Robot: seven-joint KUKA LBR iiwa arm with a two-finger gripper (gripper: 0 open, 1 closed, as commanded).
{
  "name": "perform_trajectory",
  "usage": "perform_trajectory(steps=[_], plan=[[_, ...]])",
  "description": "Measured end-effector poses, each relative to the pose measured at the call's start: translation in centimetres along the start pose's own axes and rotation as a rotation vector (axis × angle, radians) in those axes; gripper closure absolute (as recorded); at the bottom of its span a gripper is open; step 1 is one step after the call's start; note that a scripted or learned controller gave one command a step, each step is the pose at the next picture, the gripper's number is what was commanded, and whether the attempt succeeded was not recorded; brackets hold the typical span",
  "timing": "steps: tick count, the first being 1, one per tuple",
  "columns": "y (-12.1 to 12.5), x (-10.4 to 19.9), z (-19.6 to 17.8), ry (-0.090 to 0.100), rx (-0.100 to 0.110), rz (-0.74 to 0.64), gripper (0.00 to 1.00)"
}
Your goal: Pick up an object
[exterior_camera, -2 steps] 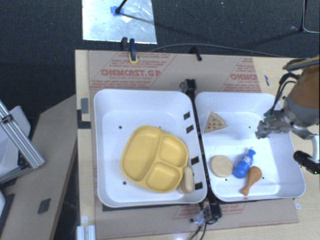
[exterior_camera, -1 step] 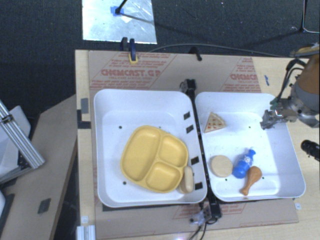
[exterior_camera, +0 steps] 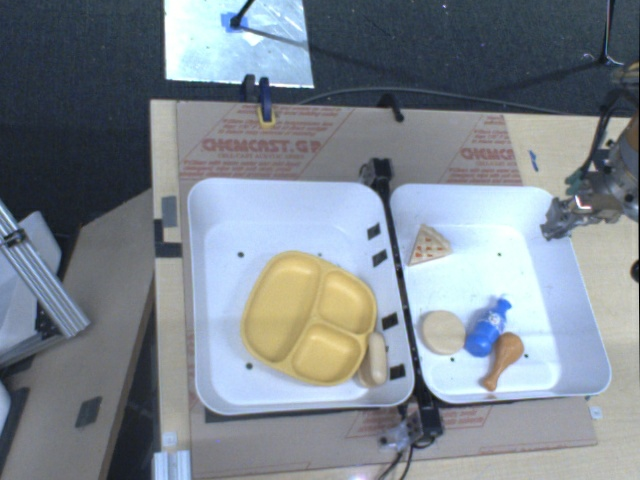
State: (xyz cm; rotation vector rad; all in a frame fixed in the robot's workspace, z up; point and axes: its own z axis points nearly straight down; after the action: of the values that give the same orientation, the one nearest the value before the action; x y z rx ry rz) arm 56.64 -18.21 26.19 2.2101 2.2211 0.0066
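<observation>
**Two white bins of toy food, with the robot's end effector at the right rim**

The landmark is the black hinge strip [exterior_camera: 395,298] running between two shallow white plastic bins that sit side by side on a pale wooden surface [exterior_camera: 110,298].

Left of the strip, the left bin [exterior_camera: 215,268] holds a glossy yellow plastic plate [exterior_camera: 305,318] with rounded corners, moulded into three compartments. A small beige oval bread-roll toy [exterior_camera: 375,358] lies between the plate and the strip, touching the plate's lower right edge.

Right of the strip, the right bin [exterior_camera: 560,298] holds four smooth toy pieces. A tan triangular pizza slice with red spots [exterior_camera: 429,245] lies near the strip towards the far end of the bin. Nearer the front, a cream round disc, like a biscuit [exterior_camera: 441,332], lies just beside a small blue bottle with a white cap [exterior_camera: 487,328]. A brown chicken-drumstick toy [exterior_camera: 502,358] touches the bottle on the side away from the strip.

The grey metal end effector [exterior_camera: 560,218] sits well right of the strip, over the right bin's far right rim. Whether it is spread or pressed together cannot be told. Nothing is seen in its grasp.

Under the bins lies a brown sheet of board [exterior_camera: 300,138] printed with red lettering, which looks like "CHEMCAST GP". A blue-and-yellow clamp [exterior_camera: 264,101] grips its far edge.
</observation>
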Motion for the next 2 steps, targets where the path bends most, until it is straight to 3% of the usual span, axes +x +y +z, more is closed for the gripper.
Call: perform_trajectory(steps=[2], plan=[[3.3, 10.2, 2.5, 0.004, 0.007, -0.004, 1.0]])
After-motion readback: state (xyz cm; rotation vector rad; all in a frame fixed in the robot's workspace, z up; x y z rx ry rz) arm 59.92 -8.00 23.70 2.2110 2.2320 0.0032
